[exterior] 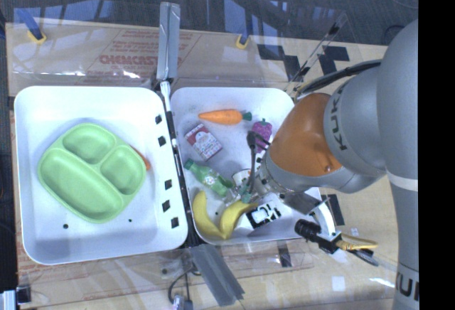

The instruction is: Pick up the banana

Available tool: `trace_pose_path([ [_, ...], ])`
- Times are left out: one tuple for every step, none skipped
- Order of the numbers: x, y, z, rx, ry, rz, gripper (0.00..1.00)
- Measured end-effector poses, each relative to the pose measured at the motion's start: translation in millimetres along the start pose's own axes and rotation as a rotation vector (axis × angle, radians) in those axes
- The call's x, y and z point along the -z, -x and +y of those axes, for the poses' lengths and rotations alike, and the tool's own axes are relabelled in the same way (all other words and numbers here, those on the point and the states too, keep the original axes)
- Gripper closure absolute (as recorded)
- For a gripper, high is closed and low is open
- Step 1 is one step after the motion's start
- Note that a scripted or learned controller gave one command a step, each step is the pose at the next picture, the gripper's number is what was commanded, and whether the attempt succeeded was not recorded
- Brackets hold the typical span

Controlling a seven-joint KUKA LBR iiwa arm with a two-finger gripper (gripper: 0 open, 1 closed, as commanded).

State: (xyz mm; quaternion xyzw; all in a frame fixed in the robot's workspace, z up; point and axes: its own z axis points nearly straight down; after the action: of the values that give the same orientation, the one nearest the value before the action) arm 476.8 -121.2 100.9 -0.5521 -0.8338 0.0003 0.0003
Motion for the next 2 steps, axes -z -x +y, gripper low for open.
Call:
trace_pose_path([
  [0,0,0,0.000,-0.001,0.000,0.00],
  [53,10,-4,0.092,0.000,0.000,0.00],
])
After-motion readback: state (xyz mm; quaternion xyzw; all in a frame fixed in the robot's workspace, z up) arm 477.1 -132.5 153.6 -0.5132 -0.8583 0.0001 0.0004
